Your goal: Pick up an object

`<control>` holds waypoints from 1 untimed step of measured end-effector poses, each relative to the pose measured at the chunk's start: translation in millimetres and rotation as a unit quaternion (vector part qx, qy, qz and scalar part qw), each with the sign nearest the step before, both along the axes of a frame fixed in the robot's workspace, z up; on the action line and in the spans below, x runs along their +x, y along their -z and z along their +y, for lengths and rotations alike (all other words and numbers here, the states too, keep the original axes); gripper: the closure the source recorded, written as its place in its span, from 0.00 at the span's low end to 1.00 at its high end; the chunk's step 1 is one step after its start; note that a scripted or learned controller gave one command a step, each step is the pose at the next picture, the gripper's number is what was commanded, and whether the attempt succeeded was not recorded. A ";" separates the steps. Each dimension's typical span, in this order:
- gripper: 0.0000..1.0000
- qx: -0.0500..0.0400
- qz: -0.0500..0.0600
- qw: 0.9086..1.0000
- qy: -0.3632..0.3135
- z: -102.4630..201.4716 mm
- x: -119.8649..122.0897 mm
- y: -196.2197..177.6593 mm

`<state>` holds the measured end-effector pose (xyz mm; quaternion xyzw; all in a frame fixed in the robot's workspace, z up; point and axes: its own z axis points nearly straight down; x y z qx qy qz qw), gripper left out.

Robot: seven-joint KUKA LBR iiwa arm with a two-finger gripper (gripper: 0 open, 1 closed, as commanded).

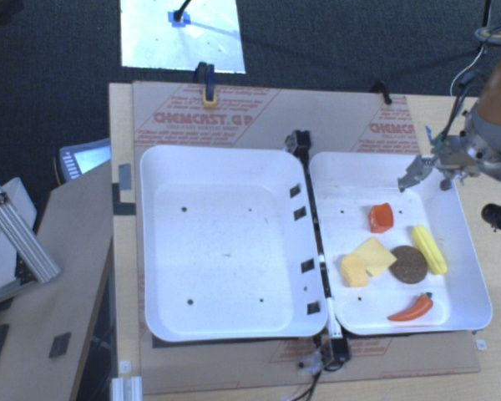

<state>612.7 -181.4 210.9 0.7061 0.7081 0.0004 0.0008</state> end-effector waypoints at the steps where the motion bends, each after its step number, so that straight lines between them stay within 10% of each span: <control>1: 0.00 0.001 0.005 1.000 0.003 -21.7 -51.5 97.1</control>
